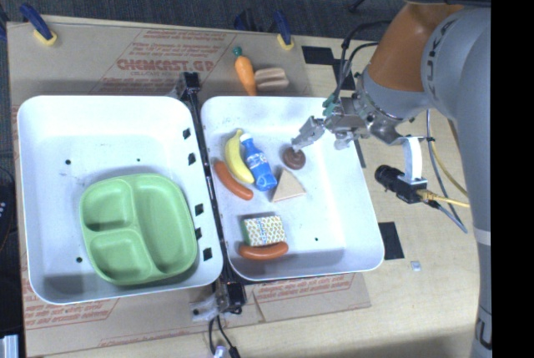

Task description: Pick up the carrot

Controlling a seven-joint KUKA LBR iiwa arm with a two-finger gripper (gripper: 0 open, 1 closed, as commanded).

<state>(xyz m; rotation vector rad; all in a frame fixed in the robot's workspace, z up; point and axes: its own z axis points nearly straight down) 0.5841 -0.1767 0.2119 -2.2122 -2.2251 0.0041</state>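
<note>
Carrot is seen lying on the table, outside the bins, just behind the right bin rim, beside a small hot-dog bun; end effector is held over the right bin, above a brown round piece; nothing is seen gripped; finger opening can't be told; banana & blue bottle are seen to its left

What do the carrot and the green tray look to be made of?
The carrot, lying on the cardboard behind the right bin, looks like moulded plastic toy food: even orange, smooth, with a small green tip. The green tray in the left bin seems to be matte plastic, uniform in colour with rounded, moulded compartments. Neither can be confirmed from looks alone.
</note>
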